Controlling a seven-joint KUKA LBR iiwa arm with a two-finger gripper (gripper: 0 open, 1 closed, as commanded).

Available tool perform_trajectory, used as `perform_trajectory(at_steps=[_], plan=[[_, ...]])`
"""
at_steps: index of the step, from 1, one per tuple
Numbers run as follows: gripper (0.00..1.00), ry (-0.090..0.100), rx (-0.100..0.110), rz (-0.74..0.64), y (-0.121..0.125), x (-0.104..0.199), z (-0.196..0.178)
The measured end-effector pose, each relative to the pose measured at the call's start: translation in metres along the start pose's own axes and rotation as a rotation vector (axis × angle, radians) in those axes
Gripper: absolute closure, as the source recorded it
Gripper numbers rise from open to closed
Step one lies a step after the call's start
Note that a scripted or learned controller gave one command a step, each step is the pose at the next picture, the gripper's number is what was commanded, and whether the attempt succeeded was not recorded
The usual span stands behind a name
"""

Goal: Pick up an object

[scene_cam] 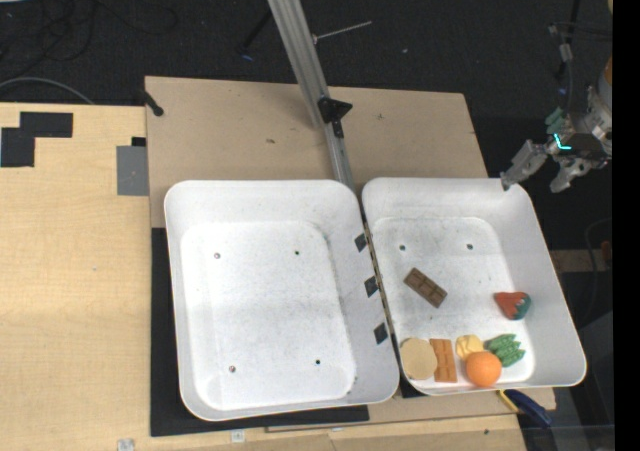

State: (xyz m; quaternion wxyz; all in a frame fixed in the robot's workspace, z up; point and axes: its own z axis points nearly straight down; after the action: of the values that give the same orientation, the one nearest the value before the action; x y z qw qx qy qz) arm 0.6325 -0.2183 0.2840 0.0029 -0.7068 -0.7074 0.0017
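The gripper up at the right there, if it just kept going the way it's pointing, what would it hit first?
The gripper appears to point down-left, toward the far right corner of the right bin. That rim looks first in line; depth is unclear from one view, so it might pass above it.

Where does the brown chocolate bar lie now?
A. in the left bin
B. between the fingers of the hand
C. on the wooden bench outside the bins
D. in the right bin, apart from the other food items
D: the chocolate bar lies alone on the floor of the right bin, away from the food cluster at the near edge.
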Motion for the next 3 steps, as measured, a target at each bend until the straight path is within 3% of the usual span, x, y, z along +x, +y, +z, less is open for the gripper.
perform_trajectory(at_steps=[1,3], plan=[[0.00,-0.001,-0.004,-0.004,0.001,0.001,-0.003],[0.00,0.001,0.002,0.000,-0.005,0.004,0.122]])
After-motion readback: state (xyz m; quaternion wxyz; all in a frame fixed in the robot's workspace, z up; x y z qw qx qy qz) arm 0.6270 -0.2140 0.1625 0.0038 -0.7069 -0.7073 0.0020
